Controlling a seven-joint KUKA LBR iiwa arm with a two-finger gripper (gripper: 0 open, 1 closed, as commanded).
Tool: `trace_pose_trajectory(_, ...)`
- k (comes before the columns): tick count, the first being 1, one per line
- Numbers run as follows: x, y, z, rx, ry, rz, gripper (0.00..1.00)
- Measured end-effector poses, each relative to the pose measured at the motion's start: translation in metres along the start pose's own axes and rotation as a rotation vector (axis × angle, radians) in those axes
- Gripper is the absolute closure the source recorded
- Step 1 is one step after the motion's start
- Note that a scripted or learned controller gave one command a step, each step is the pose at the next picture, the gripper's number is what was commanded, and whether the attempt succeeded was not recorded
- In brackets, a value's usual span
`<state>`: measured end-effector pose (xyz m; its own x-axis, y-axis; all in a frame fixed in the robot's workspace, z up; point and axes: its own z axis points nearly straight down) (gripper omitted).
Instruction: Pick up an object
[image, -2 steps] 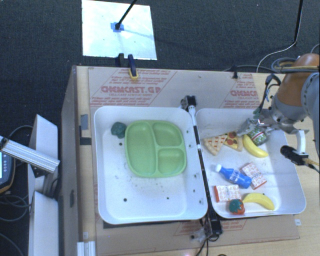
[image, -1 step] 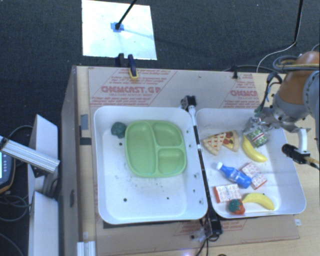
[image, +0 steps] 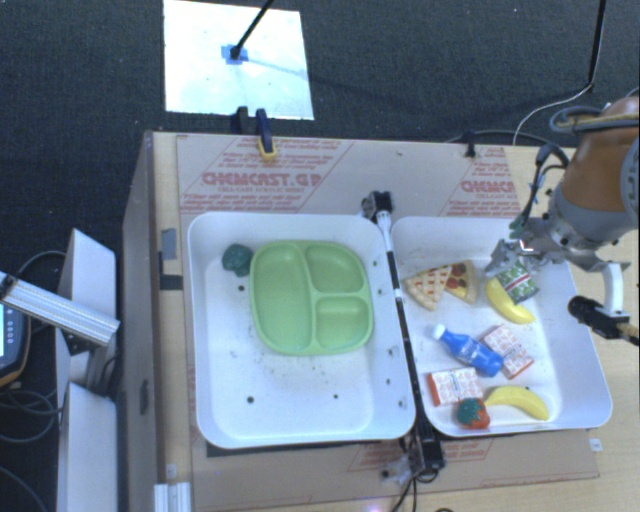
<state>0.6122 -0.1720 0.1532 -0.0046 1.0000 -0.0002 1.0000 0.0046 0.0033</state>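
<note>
Nearest the camera, along the front of the right bin (image: 598, 400), lie a strawberry (image: 472, 412), a banana (image: 518, 401) and a small carton (image: 452, 384), with a blue bottle (image: 467, 349) just behind them. Farther back, the gripper (image: 516, 268) hangs over a second banana (image: 508, 302), with a small green-and-white packet (image: 519, 284) directly under its tip and touching that banana. Whether the jaws are apart or clamped on the packet I cannot tell; that banana's long axis runs diagonally, toward the front right.

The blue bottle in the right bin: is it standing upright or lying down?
Lying down. The blue bottle rests on its side on the right bin floor, white cap pointing toward the pizza slice.
</note>
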Motion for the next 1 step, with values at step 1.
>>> trace_pose_trajectory(1,0.0896,-0.031,-0.0675,-0.001,0.001,-0.001,1.0)
